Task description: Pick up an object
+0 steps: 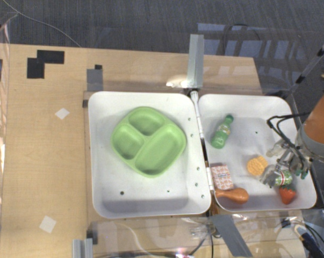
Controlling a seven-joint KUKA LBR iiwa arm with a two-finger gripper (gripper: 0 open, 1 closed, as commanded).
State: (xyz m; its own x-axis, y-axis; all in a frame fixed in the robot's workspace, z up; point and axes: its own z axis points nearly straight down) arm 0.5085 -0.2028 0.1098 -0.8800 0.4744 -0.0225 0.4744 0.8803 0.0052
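Note:
The right bin point(246, 117) holds several objects. A green bottle point(222, 131) lies near its left wall. An orange round waffle-like piece point(256, 166) sits in the middle, with a pink packet point(221, 176) and a brown-orange drumstick point(234, 195) at the front left. A red strawberry-like item point(288, 195) rests in the front right corner. My gripper point(277, 175) is low in the bin's right part, right against a small can point(285, 178) with a green and red label and just right of the waffle piece. Whether it grips the can is unclear.
In the left bin point(102, 160) lies a green divided plate point(149, 141). A metal post point(195, 63) stands behind the seam between the bins. Black cables point(280, 123) loop over the right bin's far right side near the arm's orange band point(320, 125).

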